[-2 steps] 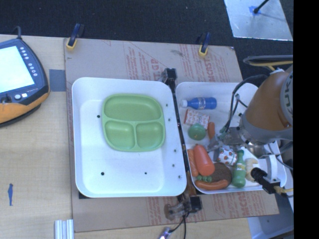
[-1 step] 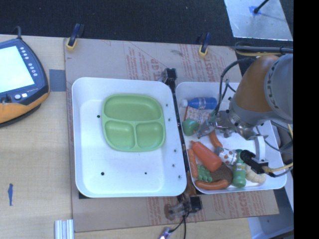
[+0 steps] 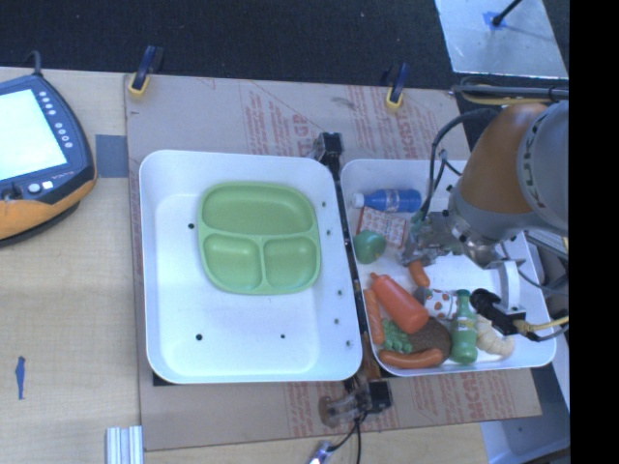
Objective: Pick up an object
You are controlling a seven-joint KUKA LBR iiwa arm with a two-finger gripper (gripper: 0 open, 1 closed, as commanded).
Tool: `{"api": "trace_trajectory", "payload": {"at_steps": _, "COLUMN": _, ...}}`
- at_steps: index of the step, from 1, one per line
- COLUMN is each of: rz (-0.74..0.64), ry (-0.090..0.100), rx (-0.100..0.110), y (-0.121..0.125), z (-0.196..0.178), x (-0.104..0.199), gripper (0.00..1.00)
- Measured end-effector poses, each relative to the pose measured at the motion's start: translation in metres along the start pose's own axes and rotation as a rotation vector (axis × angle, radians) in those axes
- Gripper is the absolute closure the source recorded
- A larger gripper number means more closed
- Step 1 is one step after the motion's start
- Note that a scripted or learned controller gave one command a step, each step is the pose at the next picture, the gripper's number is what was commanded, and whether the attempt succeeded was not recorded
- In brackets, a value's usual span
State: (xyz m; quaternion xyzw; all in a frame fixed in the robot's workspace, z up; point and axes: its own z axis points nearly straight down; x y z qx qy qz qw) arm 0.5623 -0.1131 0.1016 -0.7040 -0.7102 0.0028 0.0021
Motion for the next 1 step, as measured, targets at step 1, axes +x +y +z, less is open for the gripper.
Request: {"api": "trace_trajectory", "payload": {"at_steps": 1, "rz": 0.004, "ry": 0.002, "rx": -0.005, "y": 0.0455, "z": -0.0912, "x": 0.0512, "gripper": 1.0}}
